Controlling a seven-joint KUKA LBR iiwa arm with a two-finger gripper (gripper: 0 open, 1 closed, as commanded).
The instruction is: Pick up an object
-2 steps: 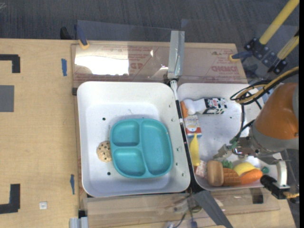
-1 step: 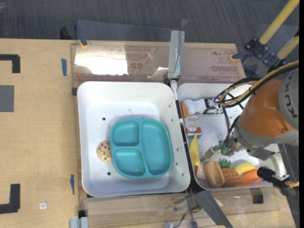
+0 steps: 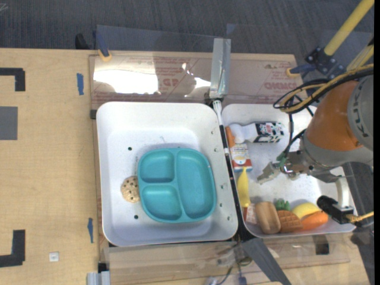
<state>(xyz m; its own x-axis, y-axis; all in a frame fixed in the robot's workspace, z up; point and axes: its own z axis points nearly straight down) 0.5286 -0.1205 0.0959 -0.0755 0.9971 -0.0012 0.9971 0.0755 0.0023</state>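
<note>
Nearest the camera, a row of toy food was seen along the near wall of the right bin (image 3: 309,186), below the fingers (image 3: 265,173): a bread roll (image 3: 268,217) almost straight beneath them, a waffle piece (image 3: 289,220) touching the roll on its right, a small green piece (image 3: 281,205) just behind these two, and a yellow lemon (image 3: 304,209) with an orange piece (image 3: 314,219) against it, further right of the fingers. A yellow banana (image 3: 243,187) was laid along the bin's left wall, just left of the fingers and slightly nearer.

The fingers were held over the bare white floor in the middle of the right bin, pointed down and to the left; whether they were apart or together could not be told.

Beyond them and to their left, a small bottle (image 3: 239,153) was laid by the left wall, and a black-and-white toy (image 3: 267,130) was set near the far wall, straight beyond the fingers.

Well left of the fingers, in the left bin (image 3: 119,129), a teal divided plate (image 3: 176,184) was placed, with a cookie (image 3: 130,189) touching its left edge. Both bins were carried on the desk (image 3: 41,177).
</note>
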